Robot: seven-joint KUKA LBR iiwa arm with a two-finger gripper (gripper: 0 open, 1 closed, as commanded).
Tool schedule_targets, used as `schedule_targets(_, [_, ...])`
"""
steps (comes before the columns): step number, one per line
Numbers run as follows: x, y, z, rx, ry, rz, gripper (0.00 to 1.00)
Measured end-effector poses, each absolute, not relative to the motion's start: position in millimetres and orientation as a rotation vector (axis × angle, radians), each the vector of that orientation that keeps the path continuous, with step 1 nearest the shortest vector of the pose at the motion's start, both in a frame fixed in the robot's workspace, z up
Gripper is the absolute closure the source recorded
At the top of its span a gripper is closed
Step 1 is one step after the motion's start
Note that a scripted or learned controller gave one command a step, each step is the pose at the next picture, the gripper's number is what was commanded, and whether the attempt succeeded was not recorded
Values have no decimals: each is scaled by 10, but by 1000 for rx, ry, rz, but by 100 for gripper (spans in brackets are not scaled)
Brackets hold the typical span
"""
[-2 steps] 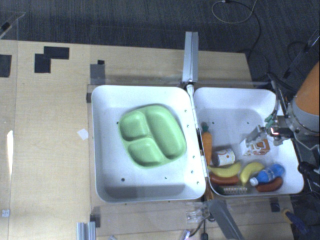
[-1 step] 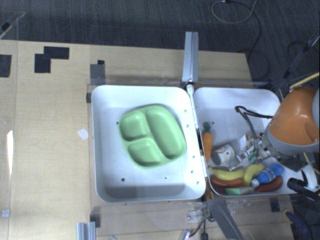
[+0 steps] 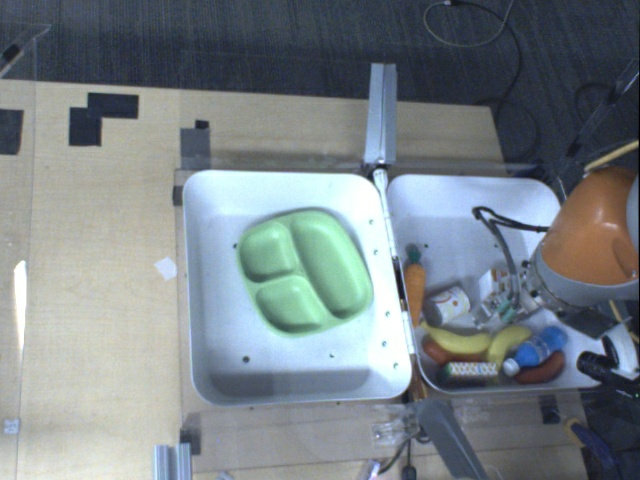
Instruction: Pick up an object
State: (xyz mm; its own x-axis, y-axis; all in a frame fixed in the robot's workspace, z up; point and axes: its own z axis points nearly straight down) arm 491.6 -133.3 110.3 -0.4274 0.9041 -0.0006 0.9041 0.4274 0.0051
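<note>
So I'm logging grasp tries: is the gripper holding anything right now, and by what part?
It cannot be told. The gripper is low in the right bin, just above the banana, but nothing is clearly seen between its tips.

You have two white bins on the bench: the left bin (image 3: pixel 200 268) and the right bin (image 3: pixel 450 208). In the left one you can count a single green divided plate (image 3: pixel 303 270) with three compartments. In the right one, count one carrot (image 3: pixel 414 290), one banana (image 3: pixel 480 342), one blue-capped bottle (image 3: pixel 535 351), one dark red sausage-shaped piece (image 3: pixel 543 370) and one small white container (image 3: pixel 450 302). Other pieces crowd the near corner, too jumbled for you to count.
</note>
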Motion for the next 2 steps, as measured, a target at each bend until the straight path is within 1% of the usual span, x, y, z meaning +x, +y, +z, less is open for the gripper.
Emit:
schedule_targets(1, [4923, -1485, 899, 1623, 2683, 13, 100])
schedule_targets(2, [5130, -956, 2007, 1769, 2592, 3, 100])
